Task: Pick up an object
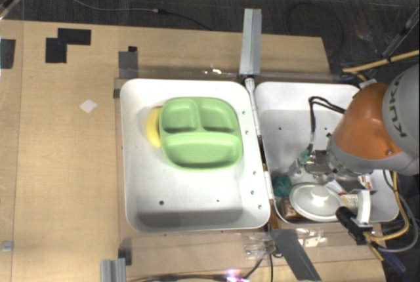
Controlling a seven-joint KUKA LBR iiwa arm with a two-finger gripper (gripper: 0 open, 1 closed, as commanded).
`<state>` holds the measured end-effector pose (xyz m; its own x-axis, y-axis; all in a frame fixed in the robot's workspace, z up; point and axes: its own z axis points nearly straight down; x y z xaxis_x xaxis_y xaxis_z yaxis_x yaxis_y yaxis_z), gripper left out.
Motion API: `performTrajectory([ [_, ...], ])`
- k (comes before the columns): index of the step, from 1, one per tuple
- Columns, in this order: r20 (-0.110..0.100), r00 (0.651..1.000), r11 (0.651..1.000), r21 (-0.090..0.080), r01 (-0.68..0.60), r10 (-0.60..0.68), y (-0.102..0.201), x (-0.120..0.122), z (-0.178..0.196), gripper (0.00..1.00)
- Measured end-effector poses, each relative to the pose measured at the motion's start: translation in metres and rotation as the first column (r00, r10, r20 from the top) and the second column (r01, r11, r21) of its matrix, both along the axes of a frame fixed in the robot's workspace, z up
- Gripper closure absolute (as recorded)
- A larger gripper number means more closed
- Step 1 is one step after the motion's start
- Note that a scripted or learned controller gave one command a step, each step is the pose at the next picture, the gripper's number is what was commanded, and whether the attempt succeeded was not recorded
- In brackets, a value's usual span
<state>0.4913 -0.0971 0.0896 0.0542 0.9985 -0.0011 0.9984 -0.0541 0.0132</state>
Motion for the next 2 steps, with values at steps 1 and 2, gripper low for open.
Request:
performTrajectory([
  [1, -0.008, 0.999, 0.999, 0.002, -0.049, 0.049, 0.076, 0.038, 0.096, 0.0],
  [2, -0.01, 0.999, 1.0, 0.001, 0.031, -0.031, -0.005, 0.071, 0.002, 0.0],
])
